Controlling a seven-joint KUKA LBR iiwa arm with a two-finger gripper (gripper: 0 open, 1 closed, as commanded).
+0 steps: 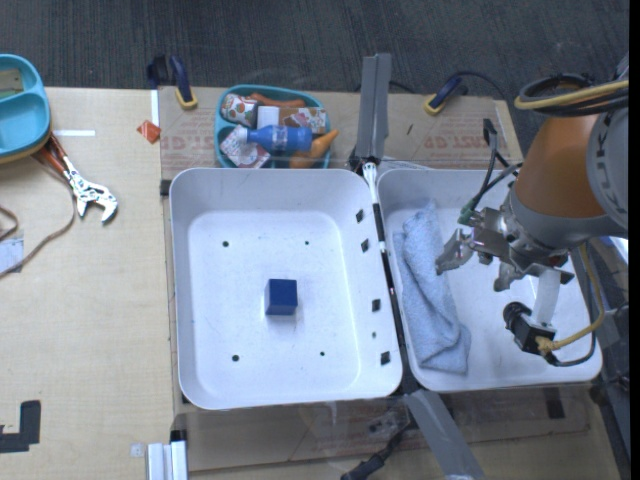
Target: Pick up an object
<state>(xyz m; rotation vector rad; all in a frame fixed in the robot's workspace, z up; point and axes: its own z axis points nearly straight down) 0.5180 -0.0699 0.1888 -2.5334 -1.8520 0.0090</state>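
A small blue cube lies near the middle of the left white bin. A crumpled pale blue cloth stretches along the left side of the right bin. My gripper hangs over the right bin, just right of the cloth's upper part, under the orange band of the arm. It is open, and bare bin floor shows between its fingers. Nothing is held.
A teal bowl of mixed small items stands behind the left bin. A wrench and a teal tray lie on the wooden bench at the left. Cables hang beside the gripper.
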